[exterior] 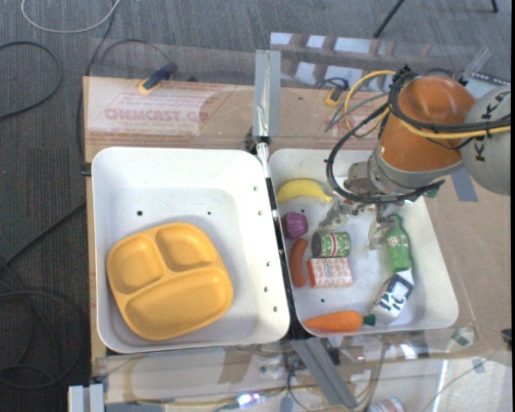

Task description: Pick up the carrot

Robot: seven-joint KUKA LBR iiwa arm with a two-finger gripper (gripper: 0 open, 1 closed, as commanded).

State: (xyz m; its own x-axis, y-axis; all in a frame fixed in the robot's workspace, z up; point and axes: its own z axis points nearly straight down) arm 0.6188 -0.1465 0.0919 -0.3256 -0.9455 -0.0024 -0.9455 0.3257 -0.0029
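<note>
While my gripper (pixel 358 215) hangs over the far half of the right bin (pixel 438 303), its fingers stand apart and hold nothing. The carrot (pixel 333 321) lies on its side against the near wall of that bin, well apart from the gripper, its green stub pointing right.

Step in hand, as I judge it: approach, with no grasp yet made.

Next move calls for:
1. Travel toward the near wall, passing over the green-labelled can (pixel 331 245) and the red carton (pixel 330 272).
2. Align the fingers across the carrot's narrow width.
3. Descend without striking the bin wall or the black-and-white carton (pixel 393 296) just beside the stub.

Legible writing: the cardboard (pixel 154 114) behind the left bin (pixel 180 174) bears faint red lettering, apparently "CHEMCAST". Labels on the can, cartons and green bottle (pixel 398 244) are too small to read.
</note>
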